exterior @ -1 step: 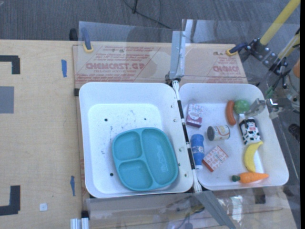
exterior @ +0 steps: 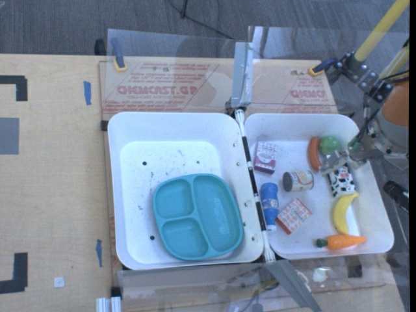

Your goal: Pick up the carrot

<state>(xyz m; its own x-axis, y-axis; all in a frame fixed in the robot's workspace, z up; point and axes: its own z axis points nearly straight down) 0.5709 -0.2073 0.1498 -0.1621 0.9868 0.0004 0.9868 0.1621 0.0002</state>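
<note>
The tool point(exterior: 343, 156) hangs low over the upper right part of the right bin point(exterior: 286, 123), beside a green ball point(exterior: 329, 143) and a red sausage point(exterior: 314, 153); whether it is spread or pressed together cannot be told, and nothing shows between its tips. Just below it lies a black-and-white cow-patterned carton point(exterior: 342, 181), then a banana point(exterior: 342, 213). The carrot point(exterior: 342, 242), orange with a dark green stub at its left end, lies flat near the bin's front edge, just below the banana and well apart from the tool. It looks like a light, rigid plastic toy with a smooth, tapering body, so it could slip; a grip across the thick middle seems soundest. The left bin point(exterior: 130, 132) holds a teal divided plate point(exterior: 197, 216).
</note>
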